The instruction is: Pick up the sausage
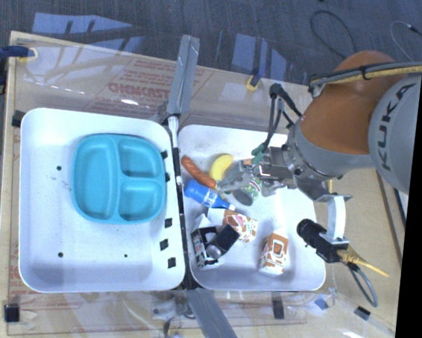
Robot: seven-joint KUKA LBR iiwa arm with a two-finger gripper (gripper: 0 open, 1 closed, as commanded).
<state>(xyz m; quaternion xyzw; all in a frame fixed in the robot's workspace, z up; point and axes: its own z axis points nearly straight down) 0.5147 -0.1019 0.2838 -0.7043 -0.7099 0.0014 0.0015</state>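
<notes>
You can see the sausage lying in the right bin, near its left wall, beside a yellow thing. The gripper hangs close by; you cannot tell its grip.

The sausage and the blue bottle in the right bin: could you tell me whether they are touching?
Cannot tell. In the camera view the sausage lies just above the blue bottle, with no plain gap or contact showing between them.

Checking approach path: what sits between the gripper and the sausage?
In the camera view, the yellow lemon-like item lies between the gripper and the sausage, beside the sausage's right end. The blue bottle lies just below that line.
</notes>
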